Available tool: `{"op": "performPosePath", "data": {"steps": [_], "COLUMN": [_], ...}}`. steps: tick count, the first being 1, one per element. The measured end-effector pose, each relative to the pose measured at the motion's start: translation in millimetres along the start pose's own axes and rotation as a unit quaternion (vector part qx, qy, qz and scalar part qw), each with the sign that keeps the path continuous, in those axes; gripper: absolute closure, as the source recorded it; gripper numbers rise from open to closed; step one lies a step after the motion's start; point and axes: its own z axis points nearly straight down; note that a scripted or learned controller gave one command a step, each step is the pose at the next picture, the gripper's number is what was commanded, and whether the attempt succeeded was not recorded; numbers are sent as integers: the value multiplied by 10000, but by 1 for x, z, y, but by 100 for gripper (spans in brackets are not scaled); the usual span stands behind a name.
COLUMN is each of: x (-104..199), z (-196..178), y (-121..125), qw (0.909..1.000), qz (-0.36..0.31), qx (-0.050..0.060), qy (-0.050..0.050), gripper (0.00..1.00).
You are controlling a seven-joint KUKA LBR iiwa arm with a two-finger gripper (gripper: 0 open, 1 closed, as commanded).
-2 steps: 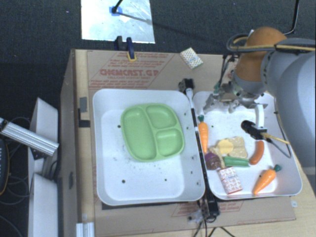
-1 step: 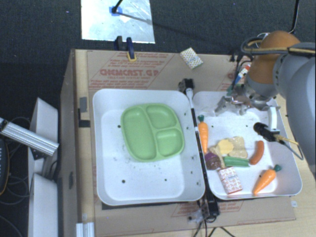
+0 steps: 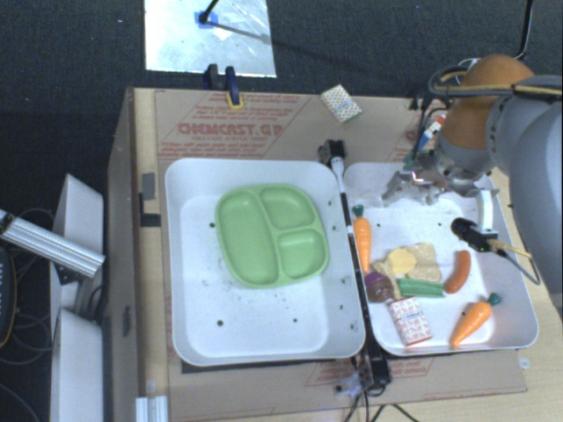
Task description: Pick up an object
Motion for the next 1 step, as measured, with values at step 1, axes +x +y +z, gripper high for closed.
{"op": "performPosePath", "data": {"steps": [1], "x": [20], "z": [0], "y": [0], "qw": [10000], "qz": [-5], "qx": [1], "qy": [3], "gripper": [0]}}
